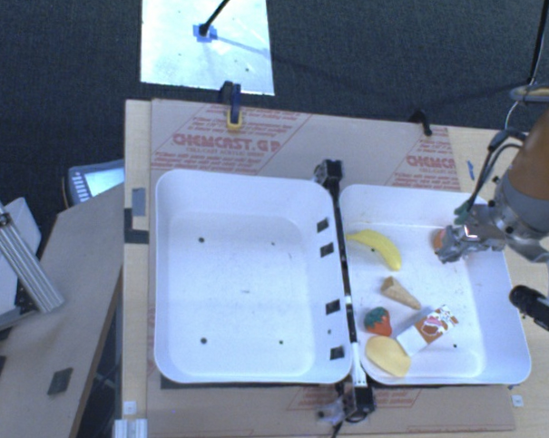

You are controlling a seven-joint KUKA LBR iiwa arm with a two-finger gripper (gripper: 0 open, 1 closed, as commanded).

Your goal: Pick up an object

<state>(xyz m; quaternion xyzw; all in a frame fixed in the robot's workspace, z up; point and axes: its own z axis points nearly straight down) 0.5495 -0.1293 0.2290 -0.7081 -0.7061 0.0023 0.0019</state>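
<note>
- I see my claw (451,245) low over the right bin (495,359), near its far right part; I cannot tell how it stands, the tip being a small blur of grey metal
- Just beside the tip, on its left, sits a small orange object (437,238), partly hidden; I cannot name it, nor say whether the claw touches it
- The other pickable things lie well apart from the claw in the same bin: a yellow banana (377,247) toward the divider; a tan cone-shaped piece (399,292); a red strawberry-like piece with a green top (377,321); a flat white and red packet (427,329); a pale yellow rounded piece (388,356) at the near edge
- I judge these to be toy food of smooth plastic: light, stiff, rather slippery; the banana I would take across its narrow middle, the packet by its long edges
- The left bin (163,281) is glossy white with rounded corners; both sit on a printed cardboard sheet (260,140) over the surface
</note>
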